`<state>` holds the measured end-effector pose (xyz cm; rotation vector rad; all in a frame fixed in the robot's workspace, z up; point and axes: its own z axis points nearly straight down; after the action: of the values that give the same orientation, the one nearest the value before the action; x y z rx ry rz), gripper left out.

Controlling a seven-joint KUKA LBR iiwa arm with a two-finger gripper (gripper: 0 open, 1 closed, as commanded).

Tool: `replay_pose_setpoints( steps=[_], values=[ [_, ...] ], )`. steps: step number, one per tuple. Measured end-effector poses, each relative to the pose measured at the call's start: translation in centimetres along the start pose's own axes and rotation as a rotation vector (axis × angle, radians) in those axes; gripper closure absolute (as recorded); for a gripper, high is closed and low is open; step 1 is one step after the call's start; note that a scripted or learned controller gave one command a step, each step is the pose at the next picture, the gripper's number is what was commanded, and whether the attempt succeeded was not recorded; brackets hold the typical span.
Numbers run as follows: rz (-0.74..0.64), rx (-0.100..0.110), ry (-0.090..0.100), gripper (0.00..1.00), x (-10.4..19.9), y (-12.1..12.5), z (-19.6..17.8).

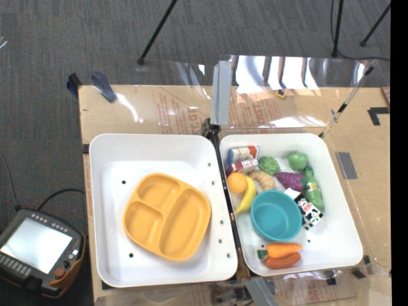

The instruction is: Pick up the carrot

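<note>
The carrot (281, 250) is orange with a small green top at its left end. It lies flat near the front edge of the right bin (341, 234), just below a teal bowl (276, 215). A reddish sausage-shaped piece (283, 261) lies right against the carrot's front side.
The left bin (108, 164) holds a yellow divided plate (167, 216). In the right bin, behind the bowl, sit a banana (246, 197), an orange (236, 182), cans (243, 153), purple grapes (290, 180), green vegetables (298, 161), a green bottle (312, 192) and a black-and-white carton (309, 212). A tablet (37, 248) lies on the floor at left.
</note>
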<state>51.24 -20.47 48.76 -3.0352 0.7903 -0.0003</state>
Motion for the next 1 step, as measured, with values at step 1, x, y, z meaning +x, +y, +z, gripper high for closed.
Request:
replay_pose_setpoints(
  steps=[1],
  values=[
    [-0.233, 0.003, -0.010, 1.00, -2.00, 1.72, 11.93]
  ],
)
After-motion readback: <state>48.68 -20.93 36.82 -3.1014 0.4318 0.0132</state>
